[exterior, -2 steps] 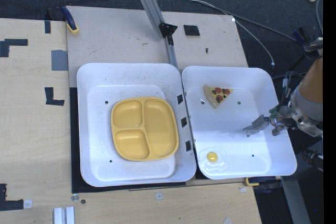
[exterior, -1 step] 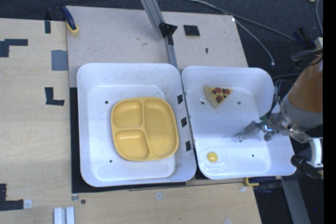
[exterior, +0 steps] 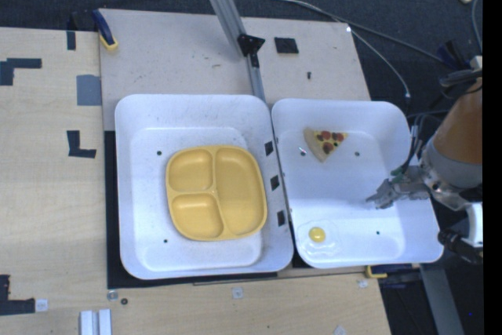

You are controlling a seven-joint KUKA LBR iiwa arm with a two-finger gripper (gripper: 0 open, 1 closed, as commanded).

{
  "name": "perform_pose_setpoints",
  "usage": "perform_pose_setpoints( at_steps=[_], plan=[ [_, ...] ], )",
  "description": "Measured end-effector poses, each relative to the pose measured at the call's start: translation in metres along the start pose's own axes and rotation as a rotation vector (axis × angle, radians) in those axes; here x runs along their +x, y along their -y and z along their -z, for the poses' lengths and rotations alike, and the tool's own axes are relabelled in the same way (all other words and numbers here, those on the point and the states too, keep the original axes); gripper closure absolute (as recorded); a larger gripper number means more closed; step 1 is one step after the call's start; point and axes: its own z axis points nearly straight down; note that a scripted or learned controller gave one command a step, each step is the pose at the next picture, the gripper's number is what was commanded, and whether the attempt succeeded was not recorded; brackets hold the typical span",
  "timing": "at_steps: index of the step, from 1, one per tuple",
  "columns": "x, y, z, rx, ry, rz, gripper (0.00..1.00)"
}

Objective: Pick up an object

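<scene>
Two white bins sit side by side, a left bin and a right bin. The left one holds one yellow divided plate (three compartments). The right one holds two toy foods: one pizza slice and one fried egg.

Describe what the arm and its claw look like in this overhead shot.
The arm enters from the right edge: a rounded grey body with a broad orange band above the wrist. Below it sits a white block-like piece, with dark cables running beside it. The claw is small, dark grey metal with a greenish tint near its base, reaching over the right shallow white bin. Too small to make out finer markings.
</scene>
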Motion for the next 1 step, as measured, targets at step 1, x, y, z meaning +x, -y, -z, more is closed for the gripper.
perform_pose_setpoints(
  at_steps=[1],
  plan=[
    [-0.0042,-0.0016,0.0623,-0.008,0.003,-0.001,1.00]
  ],
)
